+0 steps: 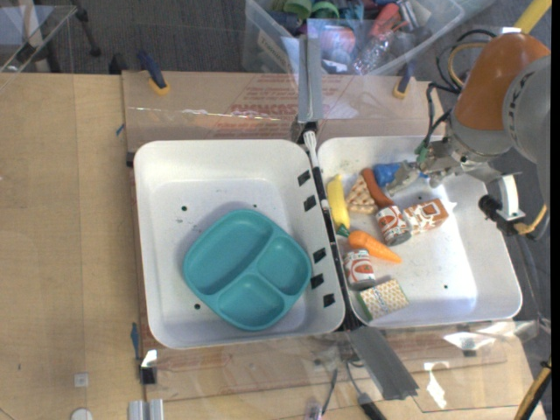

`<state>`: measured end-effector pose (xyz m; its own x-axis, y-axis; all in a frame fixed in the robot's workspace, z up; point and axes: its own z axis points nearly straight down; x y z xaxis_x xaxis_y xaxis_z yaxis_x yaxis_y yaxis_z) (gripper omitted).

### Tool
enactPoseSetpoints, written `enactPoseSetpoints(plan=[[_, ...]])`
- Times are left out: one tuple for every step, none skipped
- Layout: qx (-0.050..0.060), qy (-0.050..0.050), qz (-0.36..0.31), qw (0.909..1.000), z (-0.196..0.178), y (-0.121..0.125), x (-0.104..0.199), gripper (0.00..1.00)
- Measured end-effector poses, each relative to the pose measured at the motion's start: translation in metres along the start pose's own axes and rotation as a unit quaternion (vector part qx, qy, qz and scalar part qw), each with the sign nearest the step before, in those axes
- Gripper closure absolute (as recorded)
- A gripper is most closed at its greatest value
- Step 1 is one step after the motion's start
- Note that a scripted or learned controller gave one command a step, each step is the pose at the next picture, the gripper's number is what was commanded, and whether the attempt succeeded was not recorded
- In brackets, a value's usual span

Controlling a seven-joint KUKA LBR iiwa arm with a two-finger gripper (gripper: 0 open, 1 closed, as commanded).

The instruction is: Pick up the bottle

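toys crowd the right bin's (490, 297) left half beside the divider (317, 213), its right half lies open

A robotics lab — robot arm (512, 77), white bins (166, 261) on a bench, clear toy tub (367, 16) behind.

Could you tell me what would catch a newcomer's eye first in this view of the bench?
Most striking is the teal divided plate lying alone in the left bin. Next comes the cluster of toy food in the right bin, with a yellow banana and an orange carrot by the divider. The arm's orange band looms at the upper right.
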<state>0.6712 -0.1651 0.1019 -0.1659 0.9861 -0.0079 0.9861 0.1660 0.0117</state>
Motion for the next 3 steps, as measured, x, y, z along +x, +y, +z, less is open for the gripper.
enactPoseSetpoints(plan=[[-0.002,-0.001,0.000,1.0000,-0.011,0.001,-0.001,1.00],[-0.001,-0.001,0.000,1.0000,-0.011,0.001,-0.001,0.00],[0.002,0.002,0.028,0.9996,0.012,0.003,0.028,0.00]])
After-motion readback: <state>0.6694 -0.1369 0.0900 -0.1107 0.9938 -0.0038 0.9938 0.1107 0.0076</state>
